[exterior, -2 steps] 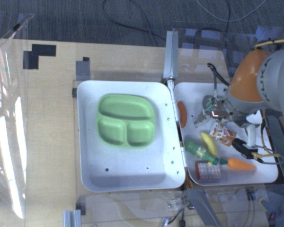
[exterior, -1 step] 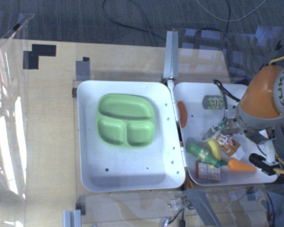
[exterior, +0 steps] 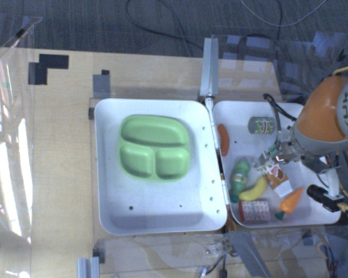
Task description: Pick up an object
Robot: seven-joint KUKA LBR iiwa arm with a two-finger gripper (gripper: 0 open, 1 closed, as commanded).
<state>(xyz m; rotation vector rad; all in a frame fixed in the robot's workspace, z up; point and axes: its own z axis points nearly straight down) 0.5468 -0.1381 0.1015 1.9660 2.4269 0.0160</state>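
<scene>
One hand (exterior: 272, 157) hovers just above the carton (exterior: 276, 176).

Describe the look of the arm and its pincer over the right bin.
The arm is a rounded grey body with a broad orange band above the wrist and a partial dark letter on its grey shell at the frame edge. The pincer is small and metallic grey with thin parts. Black cables loop beside it.

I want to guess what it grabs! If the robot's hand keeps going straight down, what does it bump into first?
Probably the small brown-and-white packet, just under the hand, with the banana beside it. Depth is hard to judge.
</scene>
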